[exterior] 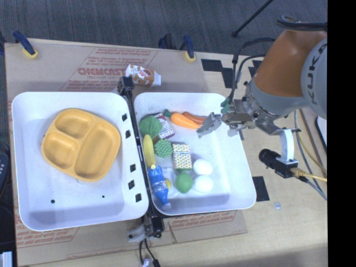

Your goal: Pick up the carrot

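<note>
Now hovering end effector (pixel 210 124), state unclear, just beside carrot (pixel 186 119) near right bin (pixel 236 193) far edge | carrot seeming light, stiff, smooth | aiming mid-body, across width.

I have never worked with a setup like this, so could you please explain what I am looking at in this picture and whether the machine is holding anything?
This is one photo from a fixed camera above a bench, looking down at a slant. The grey and orange shape on the right is a robot arm; at its end sits a two-finger gripper, its "hand". On the bench lie two shallow white bins. The left bin holds a yellow divided plate. The right bin holds toy food: a carrot near the far edge, broccoli, a banana, a small printed box, two white eggs, a green fruit and a blue bottle. The gripper hovers just right of the carrot, which lies in the bin; nothing is seen between the fingers, so nothing is held.
</note>
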Controlling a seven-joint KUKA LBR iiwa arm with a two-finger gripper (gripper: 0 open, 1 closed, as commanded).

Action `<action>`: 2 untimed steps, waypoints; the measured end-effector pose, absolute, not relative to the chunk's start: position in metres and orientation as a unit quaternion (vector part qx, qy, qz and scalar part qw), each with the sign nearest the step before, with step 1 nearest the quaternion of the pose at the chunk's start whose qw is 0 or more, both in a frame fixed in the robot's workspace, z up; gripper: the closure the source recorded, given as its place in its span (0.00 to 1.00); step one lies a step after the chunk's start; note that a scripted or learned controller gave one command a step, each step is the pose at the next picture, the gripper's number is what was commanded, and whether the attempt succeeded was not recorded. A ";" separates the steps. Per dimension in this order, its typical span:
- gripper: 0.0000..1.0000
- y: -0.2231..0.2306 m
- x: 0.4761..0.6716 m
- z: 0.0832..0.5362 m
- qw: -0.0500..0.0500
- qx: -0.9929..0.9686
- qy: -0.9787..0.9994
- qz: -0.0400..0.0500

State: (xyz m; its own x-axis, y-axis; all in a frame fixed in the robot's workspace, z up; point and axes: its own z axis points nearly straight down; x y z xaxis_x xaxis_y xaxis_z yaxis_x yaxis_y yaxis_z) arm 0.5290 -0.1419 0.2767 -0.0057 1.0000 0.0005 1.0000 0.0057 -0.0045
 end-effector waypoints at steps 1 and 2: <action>0.00 -0.157 0.585 0.202 0.002 -0.707 -0.707 0.002; 0.00 -0.145 0.639 0.108 0.000 -0.659 -0.753 0.001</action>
State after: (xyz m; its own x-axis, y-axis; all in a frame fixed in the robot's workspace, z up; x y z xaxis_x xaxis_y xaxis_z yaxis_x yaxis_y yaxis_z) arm 0.6391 -0.1450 0.1085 -0.1326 0.9912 -0.0006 0.9912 0.1326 -0.0016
